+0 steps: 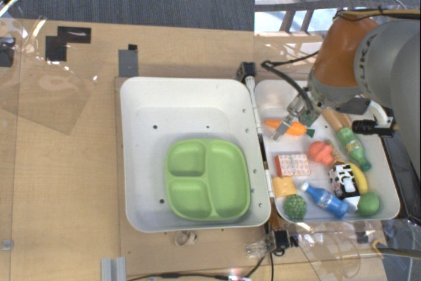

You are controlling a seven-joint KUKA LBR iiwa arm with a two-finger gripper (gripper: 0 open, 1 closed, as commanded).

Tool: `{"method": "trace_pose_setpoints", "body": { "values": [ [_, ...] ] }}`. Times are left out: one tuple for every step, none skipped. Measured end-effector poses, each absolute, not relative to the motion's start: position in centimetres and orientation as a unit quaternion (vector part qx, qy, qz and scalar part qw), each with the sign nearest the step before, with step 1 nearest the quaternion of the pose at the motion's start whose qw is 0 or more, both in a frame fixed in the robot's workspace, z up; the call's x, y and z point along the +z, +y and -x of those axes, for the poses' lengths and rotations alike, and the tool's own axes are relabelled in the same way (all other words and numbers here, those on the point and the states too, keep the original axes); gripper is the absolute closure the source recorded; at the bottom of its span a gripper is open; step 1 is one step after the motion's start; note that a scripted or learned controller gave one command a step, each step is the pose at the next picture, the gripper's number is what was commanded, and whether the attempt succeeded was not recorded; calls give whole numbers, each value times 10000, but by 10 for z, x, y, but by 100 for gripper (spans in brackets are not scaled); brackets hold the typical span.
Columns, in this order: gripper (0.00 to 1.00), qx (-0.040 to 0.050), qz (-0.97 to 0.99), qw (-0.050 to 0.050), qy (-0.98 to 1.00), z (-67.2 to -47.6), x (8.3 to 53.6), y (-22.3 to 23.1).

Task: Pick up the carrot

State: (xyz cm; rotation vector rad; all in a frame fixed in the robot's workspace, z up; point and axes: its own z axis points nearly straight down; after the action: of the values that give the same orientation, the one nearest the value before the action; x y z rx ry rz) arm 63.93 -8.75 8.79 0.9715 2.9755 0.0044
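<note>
- Clutter is sitting nearest the camera in the right bin [393,207]: broccoli [295,206], blue bottle [327,200], lime-green ball [369,203], cow toy with banana [346,179]. None of it is touching the target, so it is not blocking the pick.
- Green divided plate [207,179] is lying flat in the left bin [141,115], well apart from the action; probably the drop zone if one is needed.
- Mid-bin, a cracker box [291,165], a yellow wedge [284,187] and a pink strawberry-like toy [321,152] are crowding just below the work point.
- Carrot [284,126] is lying on its side in the upper part of the right bin, close to the wall shared with the left bin, orange body running left-right.
- Gripper [290,123] is coming in at a slant from the right, tips sitting right on the carrot. Jaws are looking narrowly parted around its right end, but whether they are actually clamping it: cannot tell, too small.
- Slanted approach is likely keeping the wrist off the green bottle [352,147] and wooden stick [333,119] beside it.
- Grey arm with orange band [339,52] is looming over the far right corner.
</note>
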Motion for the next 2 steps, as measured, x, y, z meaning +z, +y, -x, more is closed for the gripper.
{"method": "trace_pose_setpoints", "body": {
  "values": [
    [0, 22, -3952, 61, 9186, -598, 89, -85],
    [100, 39, -3912, 103, 9202, -601, 102, -83]
  ]
}}
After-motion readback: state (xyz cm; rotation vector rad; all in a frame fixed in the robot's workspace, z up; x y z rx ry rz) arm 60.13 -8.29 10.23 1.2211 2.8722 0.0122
